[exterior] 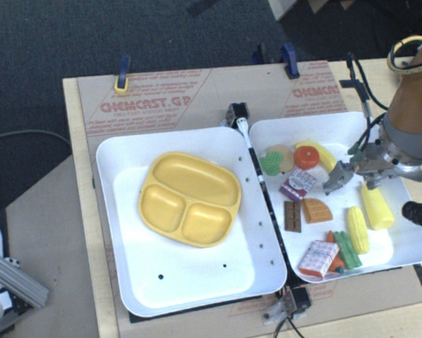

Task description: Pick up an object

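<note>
So the pincer point(343, 176) is hovering low over the right bin point(318, 124), reaching in from the right side, and I honestly can't tell whether it's gripping anything; nothing is clearly sitting in it.

The pile of toy food is all lying in that right bin: a red tomato point(307, 155) and a green leafy piece point(272, 162) near the top, a purple wrapper point(296, 184) just beside the pincer, an orange wedge point(318, 209), a brown bar point(292, 215), two corn cobs point(358, 230) and a red-and-white packet point(320, 257) toward the front edge. The left bin point(133, 283) is carrying a yellow divided tray point(190, 198).

My guess is these are all hollow plastic (light, stiff, a bit slick). The corn is looking like the easiest grab, squeezing across its narrow middle. The wrapper is looking crinkly and flat, so it's probably going to slide away.
</note>
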You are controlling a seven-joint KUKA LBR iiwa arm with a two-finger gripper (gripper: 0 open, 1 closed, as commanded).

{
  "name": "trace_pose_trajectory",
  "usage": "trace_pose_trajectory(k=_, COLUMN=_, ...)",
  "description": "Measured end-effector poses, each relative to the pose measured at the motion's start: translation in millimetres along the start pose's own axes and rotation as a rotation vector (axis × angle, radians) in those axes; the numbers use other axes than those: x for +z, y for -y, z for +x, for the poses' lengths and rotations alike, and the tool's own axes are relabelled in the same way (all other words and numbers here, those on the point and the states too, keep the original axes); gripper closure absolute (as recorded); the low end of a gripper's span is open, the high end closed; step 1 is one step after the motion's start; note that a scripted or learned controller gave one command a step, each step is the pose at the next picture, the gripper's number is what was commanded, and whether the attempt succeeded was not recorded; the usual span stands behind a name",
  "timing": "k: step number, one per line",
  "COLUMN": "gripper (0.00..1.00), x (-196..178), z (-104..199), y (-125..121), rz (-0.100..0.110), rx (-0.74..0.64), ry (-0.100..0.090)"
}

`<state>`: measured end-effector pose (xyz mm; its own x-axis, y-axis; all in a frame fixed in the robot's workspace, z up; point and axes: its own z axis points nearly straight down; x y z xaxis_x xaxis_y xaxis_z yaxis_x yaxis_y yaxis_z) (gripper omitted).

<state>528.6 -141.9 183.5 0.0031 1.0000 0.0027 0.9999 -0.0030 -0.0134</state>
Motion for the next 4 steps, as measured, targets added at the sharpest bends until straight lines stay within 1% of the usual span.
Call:
trace_pose_trajectory(k=1, gripper=0.00, x=-6.9, z=0.2, y=-3.2, rz=-0.014, rx=-0.003, ry=0.003)
trace_pose_trajectory(k=2, gripper=0.00, x=54.0, z=7.0, y=1.6, rz=-0.006, rx=-0.003, ry=0.000)
trace_pose_trajectory(k=3, gripper=0.00, x=101.7, z=7.9, y=1.7, rz=-0.008, rx=-0.003, ry=0.000)
trace_pose_trajectory(k=4, gripper=1.00, x=88.3, z=7.1, y=0.6, rz=-0.015, rx=-0.001, ry=0.003)
